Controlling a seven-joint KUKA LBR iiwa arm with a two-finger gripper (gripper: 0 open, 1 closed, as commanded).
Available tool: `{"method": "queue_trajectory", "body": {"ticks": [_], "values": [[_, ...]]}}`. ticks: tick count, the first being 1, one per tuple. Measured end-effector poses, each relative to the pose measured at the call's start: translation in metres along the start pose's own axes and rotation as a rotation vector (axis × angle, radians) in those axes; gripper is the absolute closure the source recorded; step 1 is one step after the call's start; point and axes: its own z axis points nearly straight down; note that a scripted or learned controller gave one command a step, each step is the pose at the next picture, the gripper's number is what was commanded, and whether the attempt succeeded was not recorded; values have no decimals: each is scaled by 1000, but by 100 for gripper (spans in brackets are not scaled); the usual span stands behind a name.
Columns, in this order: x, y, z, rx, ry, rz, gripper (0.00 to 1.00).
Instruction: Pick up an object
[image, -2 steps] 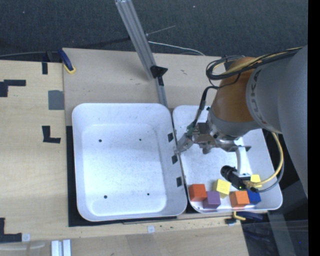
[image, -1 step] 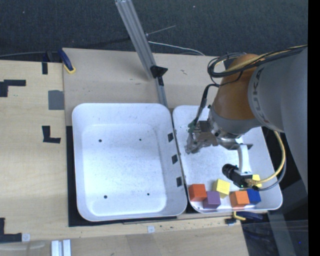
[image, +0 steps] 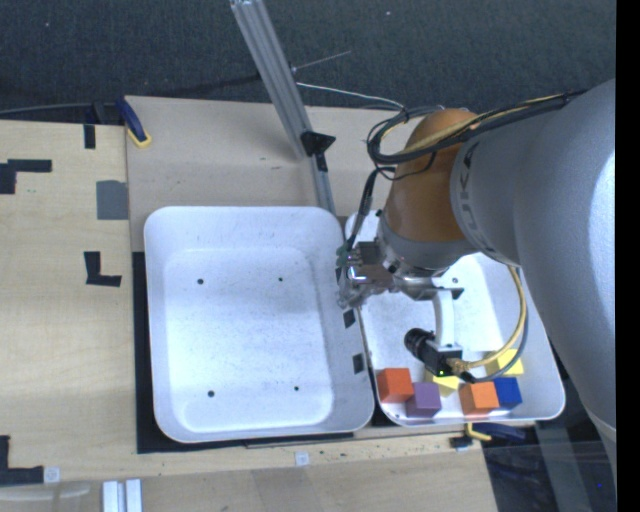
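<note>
Step in hand: judging by the layout, the arm (image: 520, 200) is still in the approach stage, above the right bin (image: 548, 400) with nothing visibly lifted.
How to do it well: my advice is to pick one block that stands a little apart, centre over it, and come straight down so the neighbours are not nudged; the blocks crowd the lower rim, so a finger could catch on the bin wall.
Nearest objects: along the lower edge of the right bin, toward the bottom right of the frame, lie an orange block (image: 394, 384), a purple block (image: 427, 398), a second orange block (image: 483, 397) and a blue block (image: 508, 391).
Spacing: the first orange and the purple look to be touching; the second orange and the blue sit just beside each other.
Yellow piece: something yellow (image: 455, 375) lies just above the purple block, partly under a black part of the tool; what it is I cannot tell.
Gripper: the gripper (image: 352, 285) hangs at the right bin's left rim, near centre frame; whether it is wide or narrow cannot be told, and no object shows in it.
Left bin: the left bin (image: 165, 300), at centre left, shows bare white floor with a few dark specks.
Farther back: a slanted metal bar (image: 275, 70) runs up to the top of the frame.
</note>
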Motion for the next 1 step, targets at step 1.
{"method": "queue_trajectory", "body": {"ticks": [1], "values": [[48,31,-19,-5,1,-1,100]]}}
